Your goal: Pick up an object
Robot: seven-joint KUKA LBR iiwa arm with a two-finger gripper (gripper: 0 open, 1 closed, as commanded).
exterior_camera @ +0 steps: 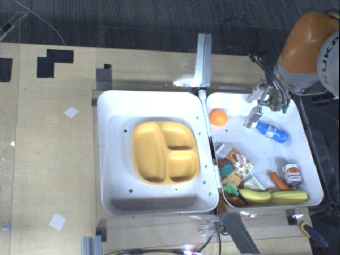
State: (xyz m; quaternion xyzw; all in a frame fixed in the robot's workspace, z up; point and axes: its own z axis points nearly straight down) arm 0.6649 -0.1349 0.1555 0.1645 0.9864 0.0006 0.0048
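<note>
My gripper [259,106] hangs over the back of the right bin [308,142], its fingers open with nothing between them. A blue bottle [271,132] lies just below and to the right of the fingertips. An orange ball [218,117] rests to the left, by the bin's inner wall. Along the front of the bin lie a yellow banana [256,195], a second long yellow fruit [289,197], a small can [291,174], an orange carrot-like piece [277,180], a patterned packet [239,164] and a teal item [227,170].
The left bin [114,142] holds a yellow divided tray [164,151]. A metal post [204,60] rises behind the seam between the bins. The arm's orange-banded wrist [308,44] stands above the right bin's back right corner.
</note>
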